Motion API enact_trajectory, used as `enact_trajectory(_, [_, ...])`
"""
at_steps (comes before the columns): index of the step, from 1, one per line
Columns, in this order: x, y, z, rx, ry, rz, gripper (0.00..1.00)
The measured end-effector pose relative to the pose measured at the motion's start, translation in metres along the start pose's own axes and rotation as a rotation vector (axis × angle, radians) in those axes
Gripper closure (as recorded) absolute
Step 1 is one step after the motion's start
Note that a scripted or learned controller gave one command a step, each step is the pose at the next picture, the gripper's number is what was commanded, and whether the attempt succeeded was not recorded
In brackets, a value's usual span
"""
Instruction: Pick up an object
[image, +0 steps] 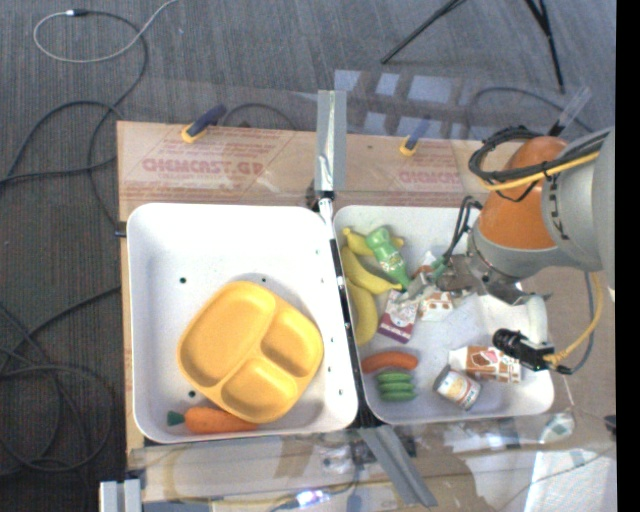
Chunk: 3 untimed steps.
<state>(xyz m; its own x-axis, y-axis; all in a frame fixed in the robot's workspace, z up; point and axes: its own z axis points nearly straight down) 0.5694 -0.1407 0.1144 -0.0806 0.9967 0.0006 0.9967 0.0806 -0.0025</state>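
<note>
Hidden and cut-off parts

The arm (560, 215) runs off the right edge; its wrist covers the claw (437, 283), and the yellow tray (252, 348) overlaps the carrot (212, 421).

The arm (585, 205) enters from the right edge of the camera view, its grey casing filling the upper right. The orange band (520, 195) above the wrist bulges toward the camera, with black cables looped over its top. Below the band the wrist (495, 270) angles down and to the left. The claw (440, 280) sits low at the wrist's end, pointing left, its tips too dark and small to read.
</note>
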Motion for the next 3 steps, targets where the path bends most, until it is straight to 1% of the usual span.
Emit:
enact_trajectory(1, [0.000,0.000,-0.007,0.003,0.002,0.000,1.00])
enact_trajectory(2, [0.026,0.102,-0.100,-0.002,-0.005,-0.038,1.00])
enact_trajectory(3, [0.026,0.102,-0.099,-0.001,-0.005,-0.038,0.00])
